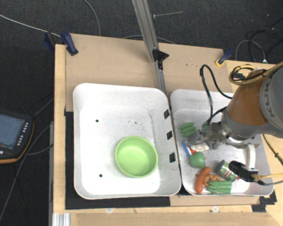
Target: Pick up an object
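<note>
My gripper (210, 137) is low in the right bin (180, 100), near its middle. Just to its left lies a ridged green object (188, 129). A small white tube with red and blue print (195, 148) lies right below the gripper, touching or nearly touching it. In front of that sit a round green piece (197, 160), an orange-red sausage shape (202, 179), a small can with a green label (226, 172) and a green leafy piece (220, 187). I see nothing held in the gripper.
The left bin (84, 106) holds a light green bowl (136, 156) near its front right. A metal pole (149, 24) slants across the back of the bench. Cables loop behind the right bin. The arm (257, 103) covers that bin's right side.
</note>
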`<state>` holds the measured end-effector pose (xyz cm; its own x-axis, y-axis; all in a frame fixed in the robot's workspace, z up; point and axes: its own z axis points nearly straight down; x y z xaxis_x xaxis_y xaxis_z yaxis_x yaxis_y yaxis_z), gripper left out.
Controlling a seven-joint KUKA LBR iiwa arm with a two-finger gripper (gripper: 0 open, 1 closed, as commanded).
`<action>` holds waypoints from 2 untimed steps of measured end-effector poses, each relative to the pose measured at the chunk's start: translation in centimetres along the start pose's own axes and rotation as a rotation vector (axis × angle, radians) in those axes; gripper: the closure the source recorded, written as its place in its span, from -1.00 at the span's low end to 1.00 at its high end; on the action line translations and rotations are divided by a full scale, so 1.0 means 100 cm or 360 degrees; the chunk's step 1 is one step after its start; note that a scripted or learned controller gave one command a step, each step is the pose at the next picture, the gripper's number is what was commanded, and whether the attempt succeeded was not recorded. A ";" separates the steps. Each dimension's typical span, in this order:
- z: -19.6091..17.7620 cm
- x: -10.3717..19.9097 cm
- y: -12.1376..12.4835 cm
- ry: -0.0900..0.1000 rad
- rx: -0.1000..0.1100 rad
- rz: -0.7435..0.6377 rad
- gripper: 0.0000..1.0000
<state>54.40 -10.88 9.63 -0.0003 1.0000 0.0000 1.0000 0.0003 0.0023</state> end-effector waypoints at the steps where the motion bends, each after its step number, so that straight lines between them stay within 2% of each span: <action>1: -0.012 -0.001 0.001 -0.0002 -0.0006 0.0001 1.00; 2: -0.069 -0.006 0.010 -0.0001 -0.0005 0.0000 1.00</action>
<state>55.36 -11.47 16.56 -0.0003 1.0000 -0.0007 1.0000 0.0003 0.0053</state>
